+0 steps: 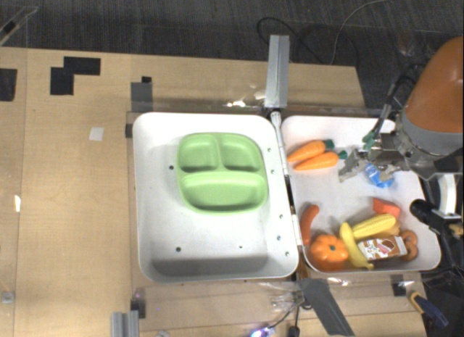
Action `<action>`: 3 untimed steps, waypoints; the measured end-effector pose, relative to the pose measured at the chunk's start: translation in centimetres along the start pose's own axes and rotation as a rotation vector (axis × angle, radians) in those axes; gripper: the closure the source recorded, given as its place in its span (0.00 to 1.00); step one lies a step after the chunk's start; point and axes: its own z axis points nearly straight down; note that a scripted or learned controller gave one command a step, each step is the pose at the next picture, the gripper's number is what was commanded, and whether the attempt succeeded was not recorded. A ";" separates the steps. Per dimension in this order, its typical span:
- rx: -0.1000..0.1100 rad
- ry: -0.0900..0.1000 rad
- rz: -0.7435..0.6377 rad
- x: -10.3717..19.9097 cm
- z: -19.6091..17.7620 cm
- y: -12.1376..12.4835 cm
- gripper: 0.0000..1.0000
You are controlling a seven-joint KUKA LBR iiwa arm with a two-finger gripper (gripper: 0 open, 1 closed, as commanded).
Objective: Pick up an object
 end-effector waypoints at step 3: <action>-0.010 0.000 -0.017 -1.0 13.3 11.7 1.00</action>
